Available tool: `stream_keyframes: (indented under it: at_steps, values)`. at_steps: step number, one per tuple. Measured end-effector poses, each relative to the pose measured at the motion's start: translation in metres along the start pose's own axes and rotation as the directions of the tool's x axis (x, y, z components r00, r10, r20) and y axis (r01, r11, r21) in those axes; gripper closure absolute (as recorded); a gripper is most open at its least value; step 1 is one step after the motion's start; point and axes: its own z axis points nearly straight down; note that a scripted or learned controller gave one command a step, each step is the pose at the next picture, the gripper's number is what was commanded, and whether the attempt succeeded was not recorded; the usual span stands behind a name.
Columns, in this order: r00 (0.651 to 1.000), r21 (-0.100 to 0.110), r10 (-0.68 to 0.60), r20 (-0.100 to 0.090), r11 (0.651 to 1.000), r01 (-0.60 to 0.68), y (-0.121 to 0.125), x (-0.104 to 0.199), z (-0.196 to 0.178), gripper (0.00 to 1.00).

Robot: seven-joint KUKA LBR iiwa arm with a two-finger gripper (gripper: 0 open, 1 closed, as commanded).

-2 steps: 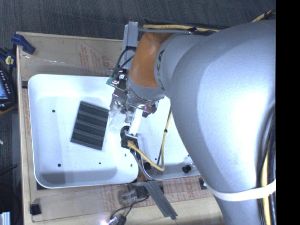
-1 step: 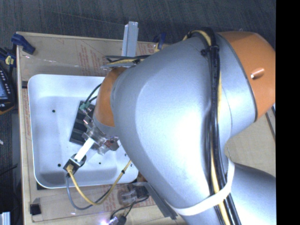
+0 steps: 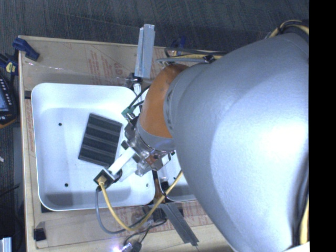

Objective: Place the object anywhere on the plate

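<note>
Right now my arm [image 3: 236, 140] hangs over the seam between the two white bins, its bulk covering most of the right bin and whatever lies in it. Left of my wrist, a dark ribbed slab [image 3: 100, 138] lies flat on the floor of the left bin [image 3: 47, 140]; I judge it the object, though it might be the plate. Whether my gripper is spread or pinching, I cannot tell. I seem at the reaching stage; next I must come down squarely over that slab.
</note>
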Motion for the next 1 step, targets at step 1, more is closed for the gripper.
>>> stream_keyframes:
  at_steps: [1]
  values:
    - [0.998,0.001,0.066,0.003,0.998,-0.066,0.0460,0.0702,0.0009,1.00]
